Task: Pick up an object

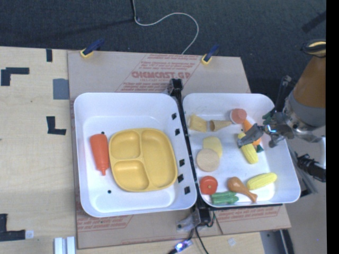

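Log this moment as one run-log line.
gripper over right bin | at corn cob | grasp unconfirmed | left bin: yellow tray, carrot

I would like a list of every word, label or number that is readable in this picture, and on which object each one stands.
"CHEMCAST GP", in red capitals, on the brown cardboard sheet under the two bins, behind the left bin.
Smaller red print above and below that line on the same sheet: too blurred to read.
The toy foods, the yellow plate and the arm show no text I can make out.
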Robot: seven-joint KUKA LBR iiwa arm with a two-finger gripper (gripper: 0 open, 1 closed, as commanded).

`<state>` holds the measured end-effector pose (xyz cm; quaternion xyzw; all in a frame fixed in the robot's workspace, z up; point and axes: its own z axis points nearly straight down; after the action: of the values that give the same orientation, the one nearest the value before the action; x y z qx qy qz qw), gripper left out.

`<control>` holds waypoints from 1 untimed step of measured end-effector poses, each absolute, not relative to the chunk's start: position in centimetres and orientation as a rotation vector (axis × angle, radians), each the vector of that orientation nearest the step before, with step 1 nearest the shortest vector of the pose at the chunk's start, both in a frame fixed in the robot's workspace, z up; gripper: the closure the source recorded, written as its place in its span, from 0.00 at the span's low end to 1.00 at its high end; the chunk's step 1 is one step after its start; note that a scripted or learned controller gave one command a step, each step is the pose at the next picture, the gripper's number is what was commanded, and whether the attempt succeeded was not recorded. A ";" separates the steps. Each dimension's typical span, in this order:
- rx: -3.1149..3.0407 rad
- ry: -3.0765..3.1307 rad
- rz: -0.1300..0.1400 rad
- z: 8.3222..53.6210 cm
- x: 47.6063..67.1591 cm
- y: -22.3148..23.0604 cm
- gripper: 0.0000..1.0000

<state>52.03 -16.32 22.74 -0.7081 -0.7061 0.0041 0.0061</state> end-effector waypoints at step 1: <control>-2.219 -2.221 0.002 23.4 52.3 -16.3 0.00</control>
<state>52.30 -16.29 23.40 -0.7068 -0.7074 0.0006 0.0009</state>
